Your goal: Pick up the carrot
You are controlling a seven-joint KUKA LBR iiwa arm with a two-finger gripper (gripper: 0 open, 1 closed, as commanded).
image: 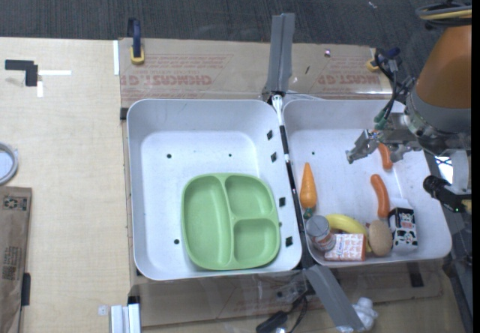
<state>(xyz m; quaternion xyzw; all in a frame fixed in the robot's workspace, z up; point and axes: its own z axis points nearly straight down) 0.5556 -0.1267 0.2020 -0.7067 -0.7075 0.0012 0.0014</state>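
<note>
Though the carrot [307, 184] lies free at the right bin's [330, 118] left wall, the gripper [384, 148] hangs far right, fingers' state unclear.

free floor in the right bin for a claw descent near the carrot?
Bare floor spans the right bin back half, between its back wall and the carrot. Another patch lies between carrot and sausage. Front edge is crowded: can, banana, carton. The claw hangs right.
</note>
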